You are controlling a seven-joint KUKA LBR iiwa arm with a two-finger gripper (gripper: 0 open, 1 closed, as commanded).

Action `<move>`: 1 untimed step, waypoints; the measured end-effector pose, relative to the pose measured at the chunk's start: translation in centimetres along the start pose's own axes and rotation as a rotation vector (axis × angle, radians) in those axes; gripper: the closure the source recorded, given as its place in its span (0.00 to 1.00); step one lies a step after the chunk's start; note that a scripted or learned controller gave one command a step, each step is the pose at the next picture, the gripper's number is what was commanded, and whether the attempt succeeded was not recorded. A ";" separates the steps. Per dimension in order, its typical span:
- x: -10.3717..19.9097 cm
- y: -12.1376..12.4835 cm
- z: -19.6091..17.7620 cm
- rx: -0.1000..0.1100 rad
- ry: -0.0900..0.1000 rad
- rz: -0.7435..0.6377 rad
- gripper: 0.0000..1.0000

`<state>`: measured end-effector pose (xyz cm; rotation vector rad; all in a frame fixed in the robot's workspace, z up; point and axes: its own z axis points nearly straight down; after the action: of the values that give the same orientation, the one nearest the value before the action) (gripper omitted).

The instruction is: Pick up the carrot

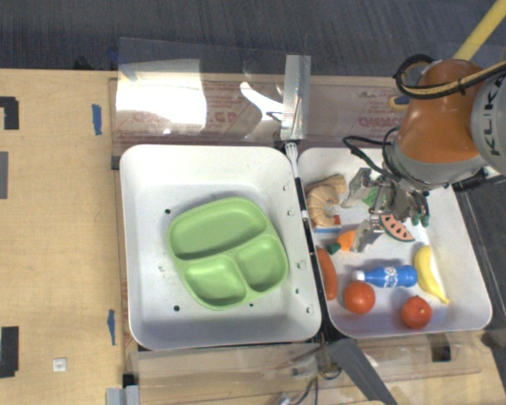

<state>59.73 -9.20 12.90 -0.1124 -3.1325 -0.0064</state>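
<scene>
Lower right of frame: two tomatoes [360,297] sit along the front of the right bin [472,298], a blue-capped bottle [388,276] and a banana [431,274] just behind. The carrot [327,272] lies lengthwise against the bin's left wall, lower centre, apart from the hand, so not yet picked. Further up, the hand [373,226] hangs over a small orange piece [346,241] beside a watermelon slice [398,226]; can't tell its state. A croissant [325,201] sits behind. Left bin [143,184] carries a green divided tray [228,251], likely the drop spot.
</scene>
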 end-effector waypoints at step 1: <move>3.6 -0.3 3.9 0.001 -0.019 0.192 0.00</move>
<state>56.09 -9.19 9.05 -0.4149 -3.1260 -0.0031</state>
